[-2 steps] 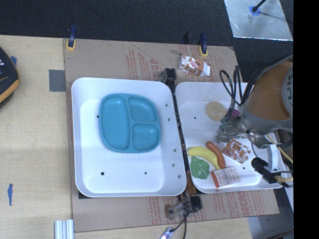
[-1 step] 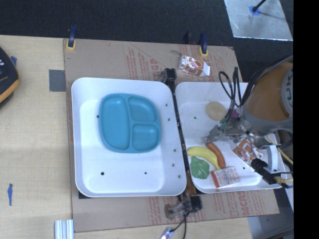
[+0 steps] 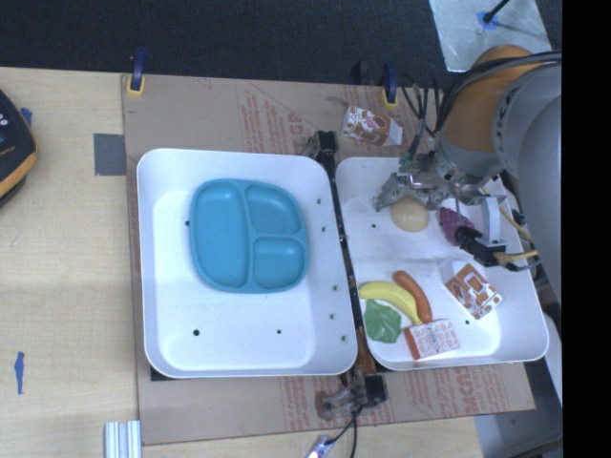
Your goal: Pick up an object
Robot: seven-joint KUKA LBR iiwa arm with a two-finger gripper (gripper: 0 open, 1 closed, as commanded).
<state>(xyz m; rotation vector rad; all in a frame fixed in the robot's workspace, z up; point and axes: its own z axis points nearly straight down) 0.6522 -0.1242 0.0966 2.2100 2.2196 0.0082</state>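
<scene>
A pale round object [image 3: 411, 217] lies at the upper middle of the right bin [image 3: 520, 346], right of frame centre, just below the gripper [image 3: 409, 185].

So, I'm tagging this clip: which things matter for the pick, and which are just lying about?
In play, right bin: gripper, pale round item, purple item, banana, sausage, green item, two packets.
Lying about: blue divided plate, left bin, wrapper.

A robotics lab: 2 white bins [image 3: 153, 256] on clamped cardboard [image 3: 239, 113], cables [image 3: 420, 98] trailing.
</scene>
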